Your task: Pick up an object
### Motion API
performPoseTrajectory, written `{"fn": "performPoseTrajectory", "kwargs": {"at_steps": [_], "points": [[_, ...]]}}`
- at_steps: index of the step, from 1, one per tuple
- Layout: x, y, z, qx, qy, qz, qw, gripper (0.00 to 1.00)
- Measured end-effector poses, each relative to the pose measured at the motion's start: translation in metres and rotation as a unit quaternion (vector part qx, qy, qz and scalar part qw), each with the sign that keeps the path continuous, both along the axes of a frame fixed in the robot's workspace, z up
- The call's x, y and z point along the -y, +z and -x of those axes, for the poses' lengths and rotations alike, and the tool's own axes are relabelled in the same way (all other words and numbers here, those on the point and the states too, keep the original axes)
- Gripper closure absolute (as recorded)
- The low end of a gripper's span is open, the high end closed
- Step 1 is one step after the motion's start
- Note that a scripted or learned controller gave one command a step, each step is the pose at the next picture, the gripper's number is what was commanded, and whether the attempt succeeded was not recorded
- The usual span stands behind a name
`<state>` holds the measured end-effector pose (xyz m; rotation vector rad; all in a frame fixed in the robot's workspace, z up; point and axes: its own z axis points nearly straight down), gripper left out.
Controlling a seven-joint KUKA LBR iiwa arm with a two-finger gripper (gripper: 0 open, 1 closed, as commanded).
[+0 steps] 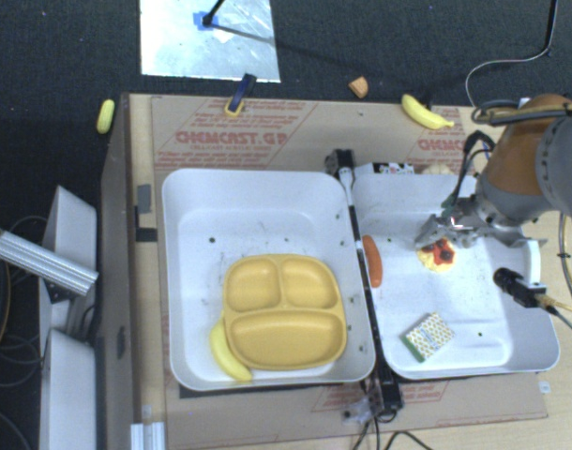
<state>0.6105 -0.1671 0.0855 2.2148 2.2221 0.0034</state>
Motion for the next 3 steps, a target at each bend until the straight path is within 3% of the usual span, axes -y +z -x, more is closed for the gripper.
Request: {"fn": "performPoseTrajectory", "kwargs": {"at_steps": [1,2,3], "points": [[0.039,0.0,0.029,0.0,-0.001,0.0004,1.0,0.0],[0.039,0.011,0.027,0.001,-0.001,0.0002,1.0,1.0],[-0.003,0.075,-0.06,0.001,0.001,-0.0004,1.0,1.0]]}}
